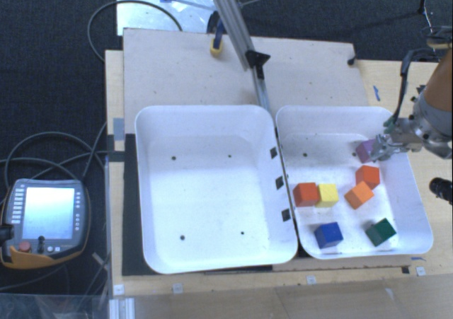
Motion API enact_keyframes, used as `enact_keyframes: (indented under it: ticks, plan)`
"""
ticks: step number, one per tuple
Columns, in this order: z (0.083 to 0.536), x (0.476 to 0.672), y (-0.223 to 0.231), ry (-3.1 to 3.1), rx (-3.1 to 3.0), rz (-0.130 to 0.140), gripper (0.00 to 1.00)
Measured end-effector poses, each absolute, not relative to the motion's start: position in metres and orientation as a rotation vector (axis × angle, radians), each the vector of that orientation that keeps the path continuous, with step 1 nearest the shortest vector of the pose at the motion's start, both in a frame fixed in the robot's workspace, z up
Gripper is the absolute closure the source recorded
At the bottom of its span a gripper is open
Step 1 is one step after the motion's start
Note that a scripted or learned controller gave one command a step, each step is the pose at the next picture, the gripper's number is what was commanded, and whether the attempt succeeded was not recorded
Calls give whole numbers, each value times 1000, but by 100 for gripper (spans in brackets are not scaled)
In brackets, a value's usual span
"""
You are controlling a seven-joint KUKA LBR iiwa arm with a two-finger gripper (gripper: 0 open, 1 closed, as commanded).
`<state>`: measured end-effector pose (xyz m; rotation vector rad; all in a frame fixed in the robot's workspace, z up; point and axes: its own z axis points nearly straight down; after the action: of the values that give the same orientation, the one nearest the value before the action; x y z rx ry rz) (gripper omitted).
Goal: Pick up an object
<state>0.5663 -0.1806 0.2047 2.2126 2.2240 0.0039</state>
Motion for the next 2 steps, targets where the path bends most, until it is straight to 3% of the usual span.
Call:
enact_keyframes:
  ticks: [2]
  plan:
    - [207, 594, -84, 2232, 2209, 5, 100]
